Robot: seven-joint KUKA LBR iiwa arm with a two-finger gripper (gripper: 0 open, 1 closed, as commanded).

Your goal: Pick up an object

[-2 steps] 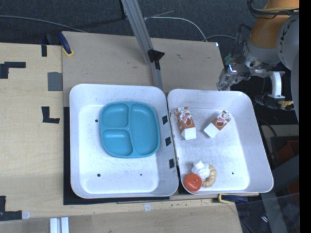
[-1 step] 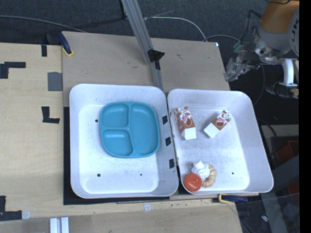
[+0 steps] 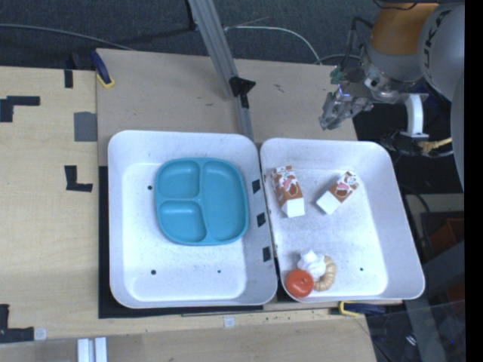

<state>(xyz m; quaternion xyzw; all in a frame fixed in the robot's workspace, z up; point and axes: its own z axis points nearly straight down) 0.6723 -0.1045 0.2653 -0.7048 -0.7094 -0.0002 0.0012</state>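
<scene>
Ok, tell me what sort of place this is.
Most likely a robotics lab's grasping test bench, not a kitchen. Two white bins sit side by side on a taped wooden bench, holding a blue divided plate and toy cartons, with the arm's gripper hovering beyond the right bin.

The two shallow white bins, the left bin (image 3: 128, 225) and the right bin (image 3: 377, 225), look like smooth moulded plastic with a faint dark speckle and a soft sheen on the rims. The turquoise divided tray (image 3: 202, 200) in the left bin is matt, smooth plastic. The two small white and brown cartons, one (image 3: 288, 191) and the other (image 3: 337, 192), look like printed card. The red ball (image 3: 299, 283) at the near rim is glossy. The bench top (image 3: 45, 225) is pale, matt wood-like board. The grey bar (image 3: 215, 40) at the far side looks like brushed metal. The arm's orange band (image 3: 400, 29) shines like painted metal.
</scene>
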